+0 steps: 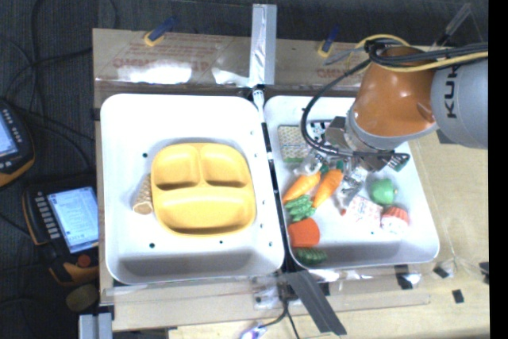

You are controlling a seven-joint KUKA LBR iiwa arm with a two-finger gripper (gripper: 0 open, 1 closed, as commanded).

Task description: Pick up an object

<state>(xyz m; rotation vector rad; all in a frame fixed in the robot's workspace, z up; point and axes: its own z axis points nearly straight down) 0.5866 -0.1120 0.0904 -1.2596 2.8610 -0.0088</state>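
**Gripper low over the right bin's toys**

Gripper [343, 171] sits down among the toys in the right bin [425, 238], under the arm's [444, 103] orange band; whether it is wide or narrow I cannot tell, since the wrist hides it from above. No toy can be seen caught in it.

Both bins lie side by side, the left bin [119, 171] holding a yellow tray [202, 186] with three compartments. A tan cone [144, 195] lies touching the tray's left edge.

In the right bin the toys crowd the left and near parts. A carrot [328, 186] lies tilted just beside the gripper, with a second carrot [296, 187] to its left. Nearer sits a tomato [303, 233], with green leaves [299, 207] between it and the carrots, and a green pod [311, 256] at the near wall. A green ball [383, 191] rests right of the gripper, and a strawberry [394, 217] lies just nearer than it.
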